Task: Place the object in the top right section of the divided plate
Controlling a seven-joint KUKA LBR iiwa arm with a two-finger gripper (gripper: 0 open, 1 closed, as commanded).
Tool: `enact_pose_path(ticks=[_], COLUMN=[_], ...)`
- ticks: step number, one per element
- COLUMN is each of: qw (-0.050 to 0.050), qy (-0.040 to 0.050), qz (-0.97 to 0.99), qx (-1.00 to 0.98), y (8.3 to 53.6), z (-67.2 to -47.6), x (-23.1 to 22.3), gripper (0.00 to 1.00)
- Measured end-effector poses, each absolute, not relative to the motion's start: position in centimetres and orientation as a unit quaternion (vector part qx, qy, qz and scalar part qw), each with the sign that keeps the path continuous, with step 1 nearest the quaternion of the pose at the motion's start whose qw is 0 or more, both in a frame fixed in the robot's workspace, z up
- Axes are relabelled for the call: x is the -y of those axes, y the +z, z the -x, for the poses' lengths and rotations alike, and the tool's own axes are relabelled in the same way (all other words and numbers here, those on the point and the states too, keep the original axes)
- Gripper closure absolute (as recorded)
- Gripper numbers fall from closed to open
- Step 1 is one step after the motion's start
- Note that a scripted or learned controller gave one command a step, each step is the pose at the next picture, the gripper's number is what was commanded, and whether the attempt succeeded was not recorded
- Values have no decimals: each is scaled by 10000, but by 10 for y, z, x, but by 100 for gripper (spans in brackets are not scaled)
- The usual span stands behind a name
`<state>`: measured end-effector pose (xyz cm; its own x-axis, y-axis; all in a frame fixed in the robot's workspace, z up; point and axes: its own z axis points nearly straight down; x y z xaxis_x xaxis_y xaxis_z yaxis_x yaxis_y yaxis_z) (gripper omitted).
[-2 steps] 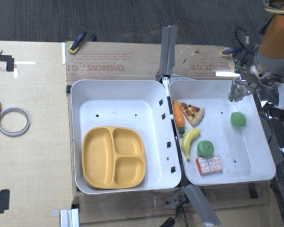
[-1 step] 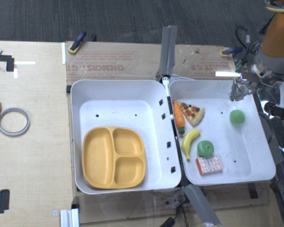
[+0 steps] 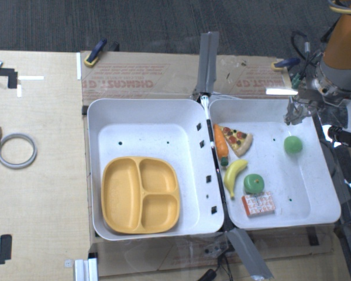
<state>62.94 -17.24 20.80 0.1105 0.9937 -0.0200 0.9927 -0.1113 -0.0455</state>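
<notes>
Gripper (image 3: 293, 117) looks pinched together, holding nothing. Just below it: small light-green ball (image 3: 293, 145) in the right bin (image 3: 316, 209), with pizza slice (image 3: 237, 140), carrot (image 3: 221, 143), banana (image 3: 233, 176). Far left: yellow divided plate (image 3: 141, 194).

**A robot test lab**

A pale wooden bench (image 3: 41, 215) carries two white bins (image 3: 146, 113) resting on flattened cardboard (image 3: 140, 75) held by blue clamps (image 3: 95, 51). A roll of tape (image 3: 16, 150) lies nearby, toy food (image 3: 238, 140) fills one bin, and grey carpet (image 3: 134, 10) lies beyond.
</notes>
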Motion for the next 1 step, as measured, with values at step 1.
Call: enact_pose_path(ticks=[1], qw=[120], qy=[254], qz=[7440], qx=[6676], y=[213], z=[-630], x=[173], gripper=[100])
